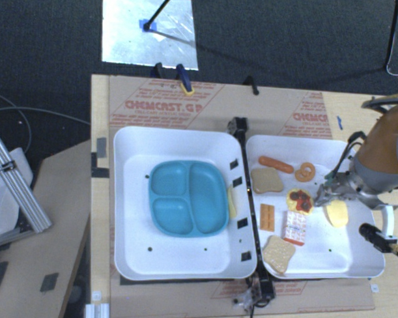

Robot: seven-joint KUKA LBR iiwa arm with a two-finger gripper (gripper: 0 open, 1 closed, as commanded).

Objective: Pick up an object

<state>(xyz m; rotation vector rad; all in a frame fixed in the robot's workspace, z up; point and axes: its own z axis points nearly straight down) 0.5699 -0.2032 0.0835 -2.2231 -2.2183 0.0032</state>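
The arm (387,152) is cut off by the right edge, its wrist hiding the gripper (323,196) fingers and part of the right bin (312,265) wall, while 1 yellow item (232,203) lies largely concealed behind the blue plate (188,198), its identity indeterminable.

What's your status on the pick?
Gripper low in right bin, nothing seen held. Red-yellow toy just beside it. Yellow piece close by.

You have a blue divided plate (188,198) lying flat in the middle of the left bin (137,153). Beyond the bench's far edge, a shiny metal sheet (150,28) rests on the dark carpet (46,45).
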